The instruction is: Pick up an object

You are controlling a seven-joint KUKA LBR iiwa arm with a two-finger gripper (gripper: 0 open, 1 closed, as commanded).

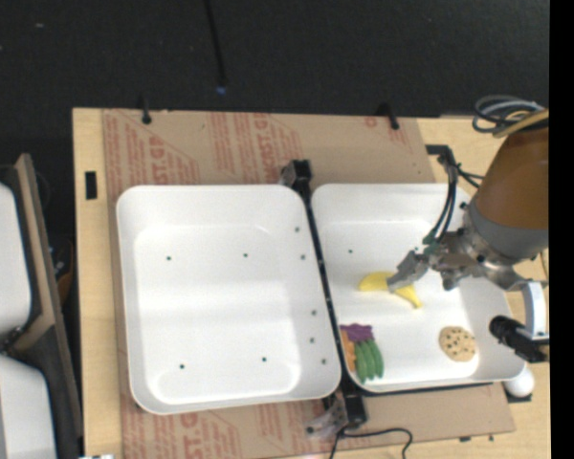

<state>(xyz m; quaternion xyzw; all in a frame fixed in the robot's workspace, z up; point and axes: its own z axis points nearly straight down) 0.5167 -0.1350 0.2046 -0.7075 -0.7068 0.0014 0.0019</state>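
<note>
In the right bin (383, 208) lie a yellow banana (385, 288), a round cookie (457, 343) and a toy with green, purple and orange parts (364, 352). My gripper (408, 273) reaches in from the right and sits directly over the banana's middle, its dark fingers down at the fruit. The banana's ends show on either side of the fingers. The cookie is near the bin's front right corner; the green toy rests against the front left wall.
The left bin (220, 295) stands beside the right one, joined by a black clip (296, 172) at the back. Both rest on a cardboard sheet (220, 146). Cables (502, 113) loop behind the arm at the right.
</note>
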